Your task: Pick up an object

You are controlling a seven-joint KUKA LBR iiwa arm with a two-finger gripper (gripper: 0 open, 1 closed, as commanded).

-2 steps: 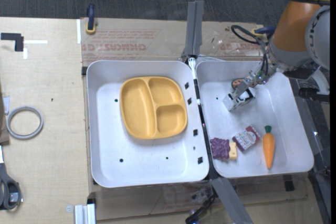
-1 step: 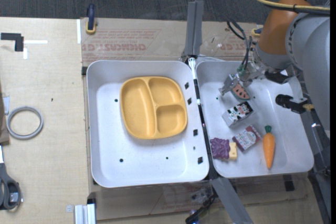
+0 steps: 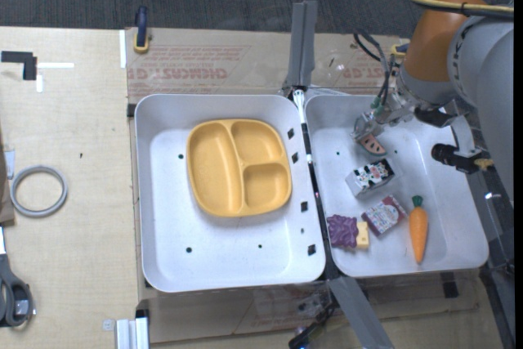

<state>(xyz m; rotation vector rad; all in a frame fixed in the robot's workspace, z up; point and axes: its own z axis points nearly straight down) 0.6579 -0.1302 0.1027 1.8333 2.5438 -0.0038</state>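
Arm [image 3: 458, 53], grey with an orange band, reaches in from the right and bends down over the far part of the right bin [image 3: 470, 253]. Gripper [image 3: 369, 129] sits low near the far-left area of that bin; whether the fingers are spread or pressed together cannot be told from this angle.

Right bin contents, 5 items:
- Watermelon-slice toy [image 3: 375, 146], red with a dark rim, lies directly under the gripper tip, touching or nearly touching it; it is not seen between the fingers.
- Small black-and-white printed box [image 3: 371, 176] lies just nearer than the slice, close to the bin's centre.
- Small pink-and-white packet [image 3: 384, 216] lies nearer again, beside the carrot.
- Orange toy carrot [image 3: 417, 231] with a green top lies at the near right, pointing toward the near edge.
- Purple item [image 3: 342, 230] with a yellow piece [image 3: 362, 236] against it lies at the near left.

Left bin [image 3: 155, 200] holds 1 yellow divided plate [image 3: 239, 167] with 3 compartments, set toward the far centre.

Counter [image 3: 65, 257] to the left of the bins carries a grey ring [image 3: 36, 190] and, at the near-left edge, scissors [image 3: 13, 300].
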